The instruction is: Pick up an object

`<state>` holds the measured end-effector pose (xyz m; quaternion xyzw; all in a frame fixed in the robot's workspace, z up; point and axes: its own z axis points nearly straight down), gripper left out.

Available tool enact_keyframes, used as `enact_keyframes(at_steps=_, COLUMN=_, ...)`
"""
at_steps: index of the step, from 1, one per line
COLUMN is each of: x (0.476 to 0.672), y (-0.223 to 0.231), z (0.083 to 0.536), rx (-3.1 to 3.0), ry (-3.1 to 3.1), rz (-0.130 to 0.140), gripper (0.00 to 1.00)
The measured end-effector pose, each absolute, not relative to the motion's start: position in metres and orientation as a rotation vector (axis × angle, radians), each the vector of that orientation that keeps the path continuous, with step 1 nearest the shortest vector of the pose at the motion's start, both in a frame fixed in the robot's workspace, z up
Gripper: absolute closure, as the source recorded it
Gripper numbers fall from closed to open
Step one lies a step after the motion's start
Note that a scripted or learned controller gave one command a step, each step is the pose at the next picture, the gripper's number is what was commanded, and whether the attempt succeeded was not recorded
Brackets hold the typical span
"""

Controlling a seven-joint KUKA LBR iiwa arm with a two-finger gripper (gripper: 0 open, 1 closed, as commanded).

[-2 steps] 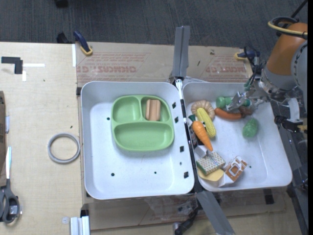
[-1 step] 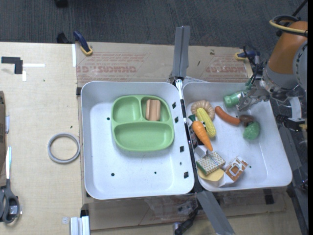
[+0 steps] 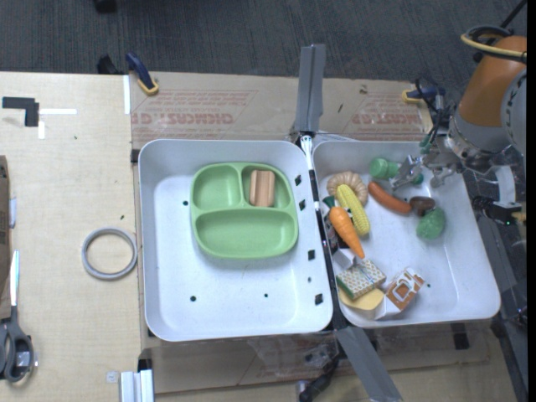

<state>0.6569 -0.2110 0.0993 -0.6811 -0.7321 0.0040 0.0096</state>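
The gripper [image 3: 412,172] sits low over the upper part of the right-hand shallow white bin [image 3: 469,308], with the grey arm and its orange band [image 3: 488,90] entering from the right. Whether the fingers are spread or pressed together cannot be told; the metal parts blur against the bin floor, and nothing is seen between them.

Nearest candidates: a small green round toy [image 3: 383,168] lies just beside the gripper to the camera's left, and a red sausage-shaped toy [image 3: 390,198] lies just below it, its long axis running from upper left to lower right. A dark brown oblong piece [image 3: 421,202] touches the sausage's lower end, and a green leafy toy [image 3: 430,224] rests near that. The sausage appears the most likely target, lying toward the camera's lower left of the fingers.

Further left in this bin lie a yellow corn cob [image 3: 353,208], an orange carrot [image 3: 345,230], and a tan bread-like piece [image 3: 345,181], crowded against the divider wall. Boxed items sit near the front edge.

Judgement: open room exists to the right and front of the sausage; the bin's back wall is close behind the gripper, limiting approach from that side.

The left-hand white bin [image 3: 167,308] holds a green sectioned plastic tray [image 3: 243,233] with a tan block [image 3: 262,188] in one compartment.
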Motion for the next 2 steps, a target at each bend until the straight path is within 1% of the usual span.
enact_keyframes(at_steps=1, x=0.572, y=-0.190, z=0.092, rx=-2.154, ry=-2.287, rz=0.001, gripper=0.00)
enact_keyframes(at_steps=2, x=0.528, y=-0.209, z=0.091, rx=-2.099, ry=-2.332, rz=-0.002, gripper=0.00)
